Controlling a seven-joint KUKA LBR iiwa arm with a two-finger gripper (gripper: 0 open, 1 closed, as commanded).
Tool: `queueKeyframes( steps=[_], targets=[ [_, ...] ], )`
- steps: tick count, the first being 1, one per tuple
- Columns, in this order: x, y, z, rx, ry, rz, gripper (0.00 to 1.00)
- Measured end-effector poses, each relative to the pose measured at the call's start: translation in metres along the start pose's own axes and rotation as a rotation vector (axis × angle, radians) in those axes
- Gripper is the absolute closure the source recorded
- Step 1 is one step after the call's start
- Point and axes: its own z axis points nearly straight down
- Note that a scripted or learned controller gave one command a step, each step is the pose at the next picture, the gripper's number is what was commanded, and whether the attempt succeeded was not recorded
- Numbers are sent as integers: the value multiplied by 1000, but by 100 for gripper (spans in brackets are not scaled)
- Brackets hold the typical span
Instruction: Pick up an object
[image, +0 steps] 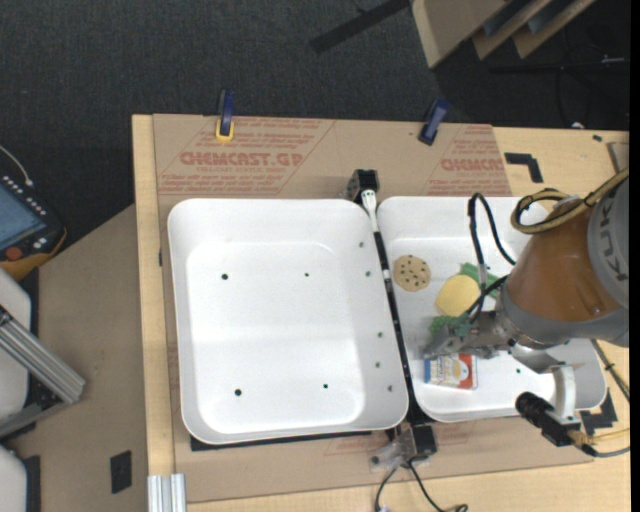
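1. Objs all sitting in the right bin (560, 405): a yellow lemon-like piece (458, 294), a green item (447, 325) just below it, a round cookie (411, 271) to its left, and a small red/white/blue packet (452, 371) nearer the front rim.
2. Tool (462, 338) is hovering low btwn the green item and the packet, right over or touching them; can't tell which it's targeting.
3. Tool state: can't tell, the tip is reading as a grey blur.
4. Arm (560, 280) is reaching in from the right, covering much of the right bin's far side.
5. Left bin (200, 330) is lying alongside on the table (150, 200), well apart from the objs.
6. Risks, as I judge: objs are crowding together, so the tool may be nudging the packet or lemon aside, or closing on two at once; the flat packet could be slipping out.
7. Hard to see: green item's shape, anything under the wrist, the packet's right edge.
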Motion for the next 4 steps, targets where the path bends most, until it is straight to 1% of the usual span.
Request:
queueKeyframes(
  steps=[1,2,3,4],
  targets=[
    [-1,0,-2,-2,-1,0,0],
    [-14,38,-2,-3,0,-3,0],
    [-12,39,-14,-11,1,-1,100],
    [66,53,-211,-18,2,-11,100]
  ],
)
